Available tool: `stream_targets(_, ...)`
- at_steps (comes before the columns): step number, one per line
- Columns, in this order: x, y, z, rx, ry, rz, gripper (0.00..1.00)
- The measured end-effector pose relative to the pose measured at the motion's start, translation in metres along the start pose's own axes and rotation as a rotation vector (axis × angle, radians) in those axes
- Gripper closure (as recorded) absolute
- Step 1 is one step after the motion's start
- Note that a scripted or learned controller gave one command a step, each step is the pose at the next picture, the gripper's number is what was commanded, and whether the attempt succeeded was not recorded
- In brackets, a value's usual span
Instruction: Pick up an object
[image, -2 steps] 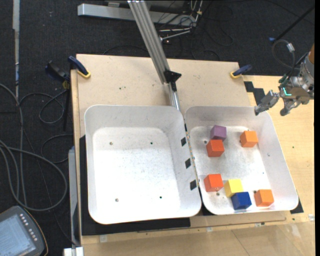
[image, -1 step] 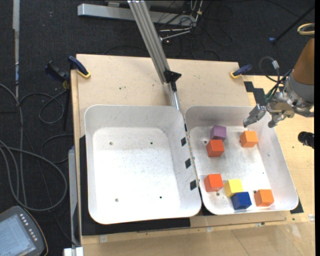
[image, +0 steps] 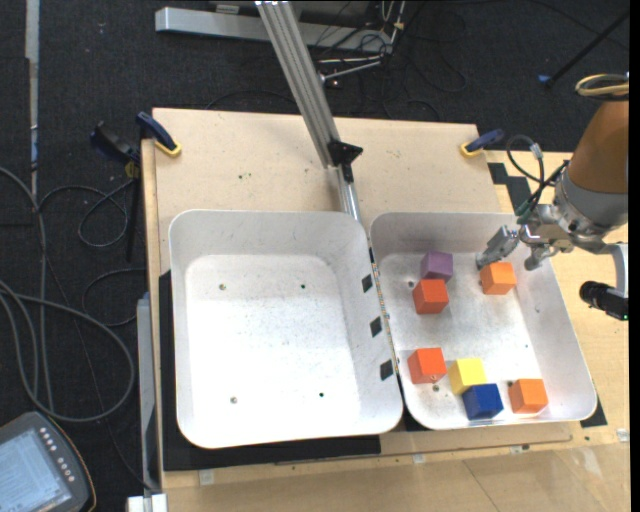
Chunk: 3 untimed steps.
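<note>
**Gripper poised at an orange cube**

The gripper (image: 512, 245) is being held over the right bin (image: 560, 330), just above an orange cube (image: 497, 277) near the far wall. Whether the cube is being gripped cannot be told. A purple cube (image: 436, 265) and a red cube (image: 430, 296) are lying nearby.

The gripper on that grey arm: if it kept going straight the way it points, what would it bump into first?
Most likely the orange block just below the gripper, in the right bin. Height is hard to judge from above, so it might reach the bin floor beside it instead.
</note>
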<state>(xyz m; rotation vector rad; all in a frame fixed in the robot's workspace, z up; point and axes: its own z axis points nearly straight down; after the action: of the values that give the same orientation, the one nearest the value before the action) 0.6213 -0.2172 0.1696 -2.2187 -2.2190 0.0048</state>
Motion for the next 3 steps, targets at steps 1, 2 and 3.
stream_targets(1, 0.005, -0.002, 0.042, -0.009, -0.005, 0.000, 0.00)
stream_targets(2, 0.005, -0.001, 0.029, -0.013, -0.005, -0.001, 1.00)
stream_targets(3, 0.001, -0.008, -0.031, -0.012, -0.004, 0.001, 1.00)
